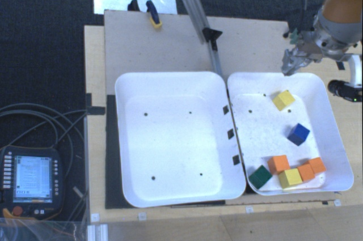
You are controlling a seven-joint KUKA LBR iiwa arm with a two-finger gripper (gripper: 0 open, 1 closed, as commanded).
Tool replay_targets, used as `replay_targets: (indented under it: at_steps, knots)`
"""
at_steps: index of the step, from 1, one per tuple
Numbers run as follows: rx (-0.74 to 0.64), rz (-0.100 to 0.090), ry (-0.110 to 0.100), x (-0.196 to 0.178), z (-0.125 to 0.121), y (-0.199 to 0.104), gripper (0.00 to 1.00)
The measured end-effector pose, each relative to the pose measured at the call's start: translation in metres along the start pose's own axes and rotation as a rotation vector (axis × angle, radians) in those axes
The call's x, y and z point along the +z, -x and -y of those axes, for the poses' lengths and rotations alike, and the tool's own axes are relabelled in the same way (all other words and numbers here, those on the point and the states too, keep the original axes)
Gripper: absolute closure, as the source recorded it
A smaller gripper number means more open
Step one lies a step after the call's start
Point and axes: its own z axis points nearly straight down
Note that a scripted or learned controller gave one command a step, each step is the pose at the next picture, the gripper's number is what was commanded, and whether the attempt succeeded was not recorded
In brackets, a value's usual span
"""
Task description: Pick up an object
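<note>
we're at the approach: the gripper hovers over the right bin's far edge, finger state unclear, and we'd say it must descend onto the nearby yellow cube.

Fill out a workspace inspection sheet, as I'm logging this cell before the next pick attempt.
Surface: tan bench bearing a left white bin and a right white bin.
Job's things: in the right bin, two yellow cubes, blue cube, green cube, three orange cubes.
Clutter: yellow-handled clamp.
Gripper: gripper above the right bin's far rim.
Cables: black cables by the teach pendant.
Surroundings: dark carpet.
</note>
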Motion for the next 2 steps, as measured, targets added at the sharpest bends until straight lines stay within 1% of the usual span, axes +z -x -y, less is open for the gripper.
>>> replay_targets:
  at_steps: [1, 2]
  knots:
    - [0.000, 0.000, 0.000, -0.001, 0.019, -0.041, 1.00]
    - [-0.001, -0.001, -0.002, 0.014, 0.036, -0.091, 1.00]
